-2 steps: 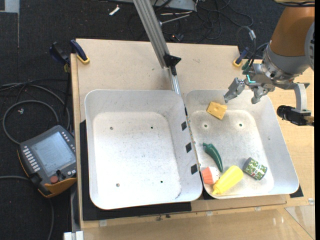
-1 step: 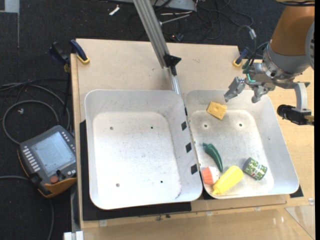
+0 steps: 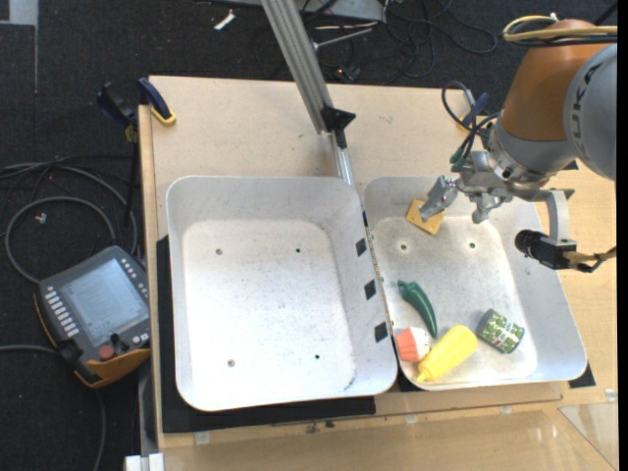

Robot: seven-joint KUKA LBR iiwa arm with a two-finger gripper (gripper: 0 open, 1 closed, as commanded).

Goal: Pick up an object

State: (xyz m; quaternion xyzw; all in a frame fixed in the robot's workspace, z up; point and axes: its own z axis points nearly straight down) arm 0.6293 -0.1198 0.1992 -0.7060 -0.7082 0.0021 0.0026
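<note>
From my remote station I watch the gripper (image 3: 461, 200) hang fingers spread over the right bin (image 3: 549, 307) — one fingertip touching a yellow wedge block (image 3: 426, 216), nothing clamped.

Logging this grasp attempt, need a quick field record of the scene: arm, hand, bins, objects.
arm: reaches in from the right, over the far end of the right bin
hand: open, fingers spread, nothing between them
nearest object: tan wedge-shaped block, just below the left finger
green chilli pepper: middle of right bin
yellow bottle-shaped toy: near front edge, beside a small red-and-white object
green patterned can: lying on its side, front right
left bin: white, beside the right bin
</note>
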